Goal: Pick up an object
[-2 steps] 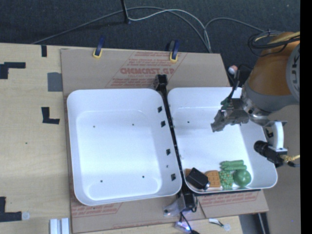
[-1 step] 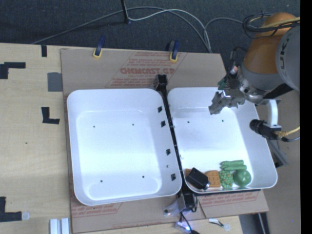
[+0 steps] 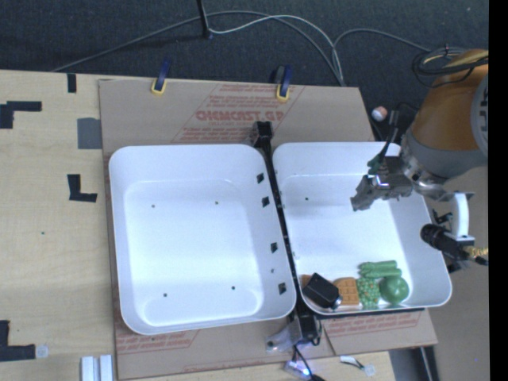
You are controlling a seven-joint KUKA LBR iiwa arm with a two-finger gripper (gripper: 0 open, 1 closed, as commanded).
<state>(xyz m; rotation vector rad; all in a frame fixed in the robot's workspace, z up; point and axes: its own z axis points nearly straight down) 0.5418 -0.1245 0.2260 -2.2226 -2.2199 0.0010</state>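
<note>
Up near the back wall of the right bin (image 3: 413, 213), the gripper (image 3: 367, 194) hangs over bare white floor; whether its fingers are spread or pressed together cannot be told from this slant, and nothing shows between them. Around it the bin floor lies open on every side. The objects crowd the front rim, well apart from the gripper: a green toy (image 3: 384, 281) in the front right corner, an orange waffle-like piece (image 3: 346, 289) just beside it, and a black object (image 3: 321, 290) against the divider (image 3: 274, 213). Beyond that divider sits the left bin (image 3: 190, 236). Both bins rest on cardboard (image 3: 230, 109), clamped at its far edge.
</note>
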